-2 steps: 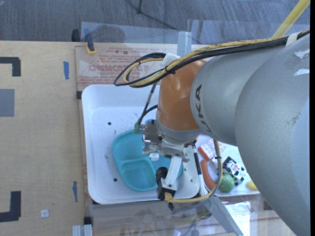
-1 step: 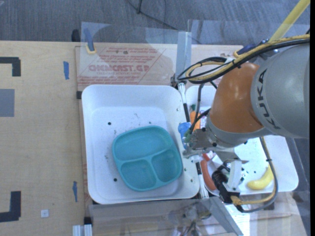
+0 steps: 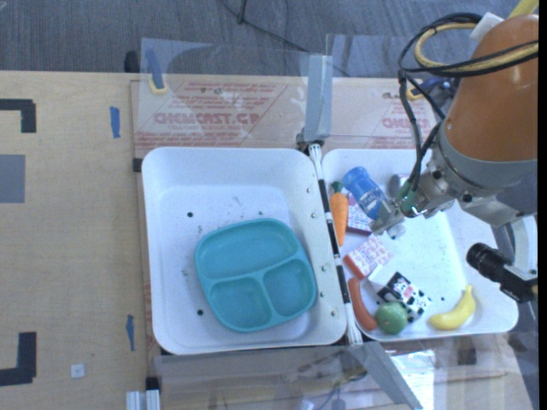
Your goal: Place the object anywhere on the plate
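Note:
A teal three-compartment plate lies in the left bin. The right bin holds a blue bottle, an orange carrot, a pink-patterned packet, a red sausage, a green apple, a black-and-white cow toy and a yellow banana. My gripper hangs low over the right bin, just right of the bottle and above the packet. Whether anything sits between its fingers is hidden.
A clear plastic wall stands behind both bins, with a grey post between them. The arm's orange band and black cables loom over the right bin's far corner. A black fitting sticks out at the right.

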You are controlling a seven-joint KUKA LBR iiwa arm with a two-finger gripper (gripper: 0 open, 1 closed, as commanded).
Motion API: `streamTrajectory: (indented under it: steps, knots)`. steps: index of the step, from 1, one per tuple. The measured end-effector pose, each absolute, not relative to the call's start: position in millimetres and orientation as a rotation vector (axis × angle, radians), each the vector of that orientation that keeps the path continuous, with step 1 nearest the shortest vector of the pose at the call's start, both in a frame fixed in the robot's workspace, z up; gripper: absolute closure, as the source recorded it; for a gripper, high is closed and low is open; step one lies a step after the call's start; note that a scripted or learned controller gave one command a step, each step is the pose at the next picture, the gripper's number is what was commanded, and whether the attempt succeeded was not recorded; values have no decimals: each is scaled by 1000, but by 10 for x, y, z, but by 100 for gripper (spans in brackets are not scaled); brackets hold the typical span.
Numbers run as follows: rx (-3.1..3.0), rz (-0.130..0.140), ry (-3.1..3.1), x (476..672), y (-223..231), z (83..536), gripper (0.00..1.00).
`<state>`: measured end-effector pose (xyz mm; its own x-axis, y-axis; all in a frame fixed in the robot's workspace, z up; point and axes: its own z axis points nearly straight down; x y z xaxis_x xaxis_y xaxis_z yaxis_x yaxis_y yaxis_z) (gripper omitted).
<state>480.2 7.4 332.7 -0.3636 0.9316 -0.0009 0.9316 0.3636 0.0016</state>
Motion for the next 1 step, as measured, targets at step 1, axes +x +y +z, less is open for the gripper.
streamTrajectory:
  steps: [1]
  knots:
    - [1770,1,2593,4802,75,3328,0]
